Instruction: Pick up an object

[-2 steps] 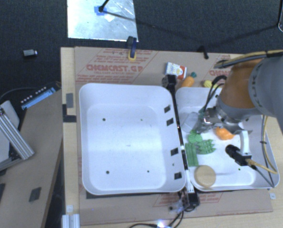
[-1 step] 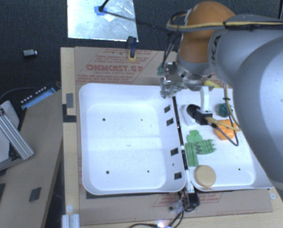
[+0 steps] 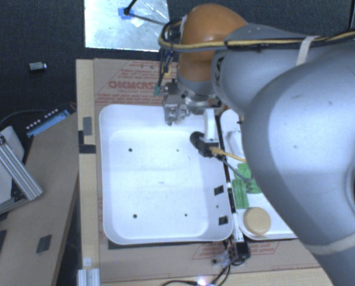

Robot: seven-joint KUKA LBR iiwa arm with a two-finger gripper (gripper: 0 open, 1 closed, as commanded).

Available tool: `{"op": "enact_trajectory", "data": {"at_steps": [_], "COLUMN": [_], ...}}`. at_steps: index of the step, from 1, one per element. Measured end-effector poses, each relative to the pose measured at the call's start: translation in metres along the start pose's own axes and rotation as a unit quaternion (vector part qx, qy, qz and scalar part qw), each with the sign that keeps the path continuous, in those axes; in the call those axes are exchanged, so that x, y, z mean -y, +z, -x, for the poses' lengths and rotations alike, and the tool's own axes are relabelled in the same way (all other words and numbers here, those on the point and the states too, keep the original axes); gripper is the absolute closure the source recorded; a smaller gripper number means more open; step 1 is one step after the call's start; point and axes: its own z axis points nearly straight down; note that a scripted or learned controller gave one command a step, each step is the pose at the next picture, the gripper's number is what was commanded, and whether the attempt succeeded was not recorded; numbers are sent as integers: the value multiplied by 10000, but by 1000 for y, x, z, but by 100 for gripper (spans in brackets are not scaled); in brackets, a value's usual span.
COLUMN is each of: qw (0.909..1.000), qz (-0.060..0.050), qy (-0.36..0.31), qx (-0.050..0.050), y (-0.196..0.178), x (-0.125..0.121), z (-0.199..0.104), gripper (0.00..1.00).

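Tool: open or closed, can't tell, and nothing seen held. Round tan disc and soft green piece wait in the shallow white right bin, well apart from it. It hangs over the left white bin's far end. Grasp and lift both remain.
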Motion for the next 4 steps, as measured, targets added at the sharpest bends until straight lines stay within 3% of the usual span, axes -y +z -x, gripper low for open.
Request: {"op": "enact_trajectory", "data": {"at_steps": [1, 4], "qw": [10000, 10000], "qz": [-9, 25], "qy": [4, -5], "qx": [4, 8], "y": [-9, -42], "x": [56, 52], "z": [-70, -65], "gripper": [100, 100]}}
